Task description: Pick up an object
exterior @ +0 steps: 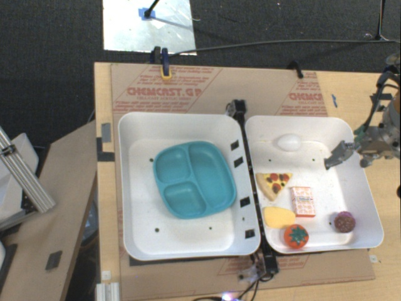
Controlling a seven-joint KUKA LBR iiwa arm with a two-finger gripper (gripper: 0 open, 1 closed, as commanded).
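The right bin (357, 187) holds a white egg (289, 142), a pizza slice (275, 184), a small red and white box (302, 201), a yellow piece (279, 217), a red tomato (296, 236) and a dark red ball (344, 221). My gripper (350, 158) hangs over the bin's upper right part, to the right of the egg and above the box and ball. Its fingers (336, 155) stand apart, open, with nothing between them.
In the left bin (135, 187) lies a teal divided plate (194, 179). Black clips run along the seam between the two bins (243, 180). The bins sit on a cardboard sheet (207, 86) on the bench. A cable crosses the dark floor behind.
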